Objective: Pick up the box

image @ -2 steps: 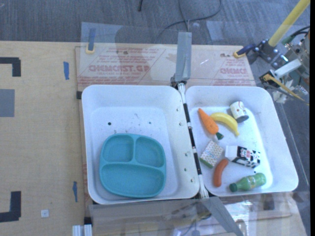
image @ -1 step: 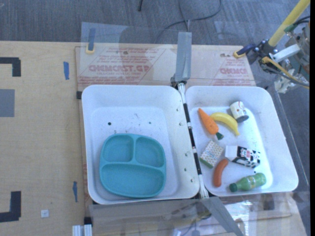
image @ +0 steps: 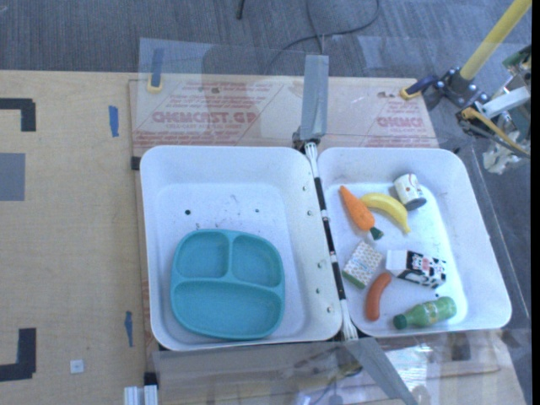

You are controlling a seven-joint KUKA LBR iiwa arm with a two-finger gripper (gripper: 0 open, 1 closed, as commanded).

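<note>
Box (image: 364,264), small and checked in white and pale green, is lying flat in the right bin (image: 483,194), low on that bin's left side and close to the wall where the two bins are meeting. I am taking this one as the target rather than the cow-patterned carton (image: 419,267) just to its right, though that is a judgement from shape alone.

Its long axis is running on a diagonal, from lower left up to upper right in the camera view, so its short faces are pointing towards the dividing wall and towards the banana (image: 388,209). Any grasp will probably be wanting to close across the narrower width, which means turning the wrist to sit square to that diagonal.

Since the arm is reaching in from the right, the box is sitting on the far side of the bin from it, and the approach is likely passing over the carton and the green bottle (image: 426,312). How the fingers are standing I cannot tell.

Neighbours are crowding it. The sausage (image: 377,295) is lying just beside its lower right corner, near enough that I cannot tell whether they are touching. The carrot (image: 357,207) is lying a little way above it. The wall on the left is leaving little room on that side, so I am judging a straight-down descent safer than a slanted one.

The left bin (image: 152,175) is holding a teal divided plate (image: 227,283).
</note>
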